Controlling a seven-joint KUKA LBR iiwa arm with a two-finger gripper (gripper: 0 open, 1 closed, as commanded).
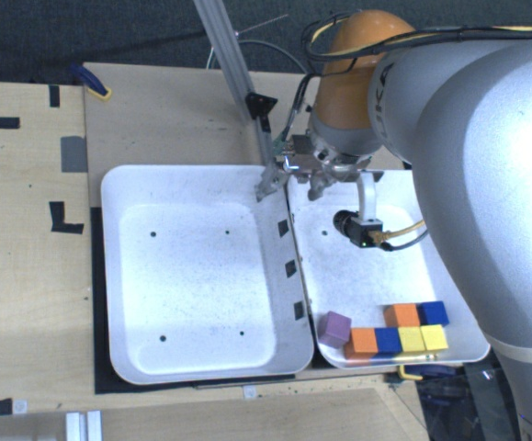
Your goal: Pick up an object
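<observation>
**Arm over the bins, blocks bunched in the right one**

The grey arm (468, 154) takes up the right of the view, its orange band (353, 72) sitting above the wrist. It reaches in over the far end of the two bins.

The worktop (27, 274) is pale wood, with several dark tape marks on its left part and a blue and yellow clamp (91, 81) near its far edge. A grey metal pole (229, 53) slants down from the top of the view to the far end of the strip between the bins.

Two shallow white bins sit side by side on it, their long rims touching. The left bin (192, 274) shows four small dark dots on its floor. The right bin (357, 265) holds all the blocks, gathered at its near end.

The hand (293, 184) hangs at the far end of the bins, over the shared rims; whether it is spread or closed cannot be told from here, and nothing is seen gripped in it. A small black part with a yellow cable (362, 228) hangs just beside it over the right bin.

Seven blocks (390, 333) lie well apart from the hand: two orange, two blue, two yellow, packed touching in two rows, and one purple block (335, 327) tilted just to their left.
</observation>
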